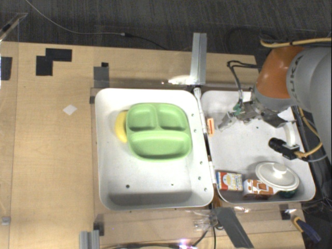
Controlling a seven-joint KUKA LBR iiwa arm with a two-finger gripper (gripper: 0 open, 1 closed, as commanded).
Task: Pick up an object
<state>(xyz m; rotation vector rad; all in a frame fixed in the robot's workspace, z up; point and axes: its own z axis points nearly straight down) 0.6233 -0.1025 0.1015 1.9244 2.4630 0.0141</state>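
Overhead, tan wooden bench [46, 154], two white bins [109, 180], dark carpet [129, 9] beyond

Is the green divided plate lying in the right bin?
No, the green divided plate lies in the left bin, partly over a yellow object.

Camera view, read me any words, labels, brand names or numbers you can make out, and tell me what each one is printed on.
No text here can be read.
Red carton: printed front, too blurred to read.
Brown carton: printed face, too small to read.
Orange tag on the bin wall: no legible marks.
Green tray, white lid: no markings seen.
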